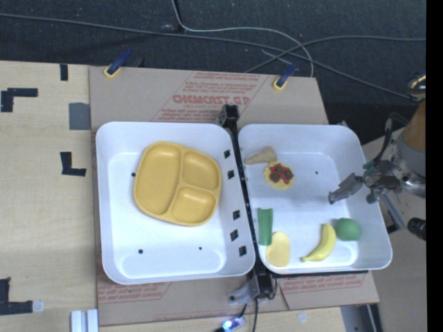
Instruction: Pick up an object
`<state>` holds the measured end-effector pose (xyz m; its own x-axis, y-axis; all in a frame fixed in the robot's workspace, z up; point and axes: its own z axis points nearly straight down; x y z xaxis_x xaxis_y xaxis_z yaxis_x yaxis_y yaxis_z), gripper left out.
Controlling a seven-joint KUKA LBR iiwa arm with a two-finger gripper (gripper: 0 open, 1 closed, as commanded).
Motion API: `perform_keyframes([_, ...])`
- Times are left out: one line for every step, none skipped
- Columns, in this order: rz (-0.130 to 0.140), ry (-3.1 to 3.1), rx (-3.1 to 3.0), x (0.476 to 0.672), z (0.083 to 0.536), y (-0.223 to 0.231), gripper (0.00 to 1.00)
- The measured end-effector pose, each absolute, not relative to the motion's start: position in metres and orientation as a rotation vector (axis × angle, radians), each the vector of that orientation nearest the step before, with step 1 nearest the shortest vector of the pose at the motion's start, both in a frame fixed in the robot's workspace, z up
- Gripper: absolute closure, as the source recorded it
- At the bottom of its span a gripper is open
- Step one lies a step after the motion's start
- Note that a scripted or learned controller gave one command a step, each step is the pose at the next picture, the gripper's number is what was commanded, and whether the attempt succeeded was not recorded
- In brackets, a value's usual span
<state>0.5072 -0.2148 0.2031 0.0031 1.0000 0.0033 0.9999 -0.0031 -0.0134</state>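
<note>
The green ball (347, 228) is seen just below the gripper (354, 187), beside the banana (320, 243), in the right bin (311, 135). The fingers (340, 191) are spread wide and nothing is held. A descent so near the bin wall could be deflected, and the ball may be rolled away.

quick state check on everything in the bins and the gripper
yellow divided plate: lies flat in left bin, right side up.
pizza slice toy: flat in right bin.
tan wedge: flat, just above the pizza.
green stick: flat, lengthwise.
pale yellow piece: touching the green stick's lower end.
banana: flat, curved.
green ball: beside the banana.
gripper: over the right bin's right side, holding nothing.
</note>
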Motion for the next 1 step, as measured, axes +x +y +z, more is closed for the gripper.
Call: perform_keyframes([0.002, -2.222, -2.220, 0.5103, 0.2094, -0.2145, 0.00])
